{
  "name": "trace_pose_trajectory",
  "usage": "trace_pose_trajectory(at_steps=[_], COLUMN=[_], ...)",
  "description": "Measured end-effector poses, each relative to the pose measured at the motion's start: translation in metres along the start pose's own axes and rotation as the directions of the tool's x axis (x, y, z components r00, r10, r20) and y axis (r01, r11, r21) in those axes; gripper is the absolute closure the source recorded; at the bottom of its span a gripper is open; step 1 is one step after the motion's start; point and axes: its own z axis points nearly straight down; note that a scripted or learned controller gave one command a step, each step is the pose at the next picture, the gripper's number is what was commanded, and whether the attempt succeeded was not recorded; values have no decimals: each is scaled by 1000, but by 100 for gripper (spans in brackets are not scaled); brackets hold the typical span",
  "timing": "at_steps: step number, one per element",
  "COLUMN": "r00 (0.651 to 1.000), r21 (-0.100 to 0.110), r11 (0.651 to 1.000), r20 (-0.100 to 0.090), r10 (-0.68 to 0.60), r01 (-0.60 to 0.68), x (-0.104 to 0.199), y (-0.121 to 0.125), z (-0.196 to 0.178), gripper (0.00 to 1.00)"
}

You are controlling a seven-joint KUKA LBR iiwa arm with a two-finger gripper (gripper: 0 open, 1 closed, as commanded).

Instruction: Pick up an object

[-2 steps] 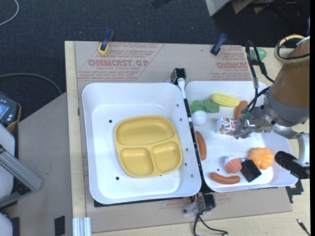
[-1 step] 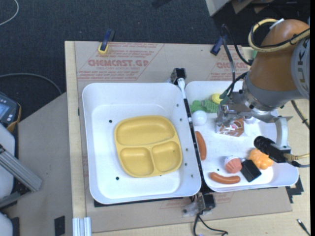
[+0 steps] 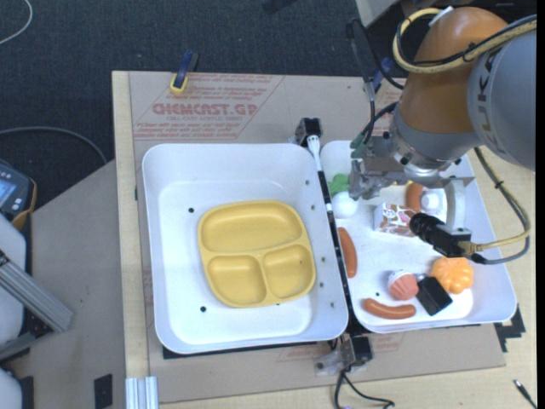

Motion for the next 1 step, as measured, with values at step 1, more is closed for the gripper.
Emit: trace_pose_trajectory(at_steps=[1], r00=[1000], r21=[1], r11=[1000], r20=[0], r10=[1], r01=[-1], x=[40], y=[35], z=[18], gripper=[100])
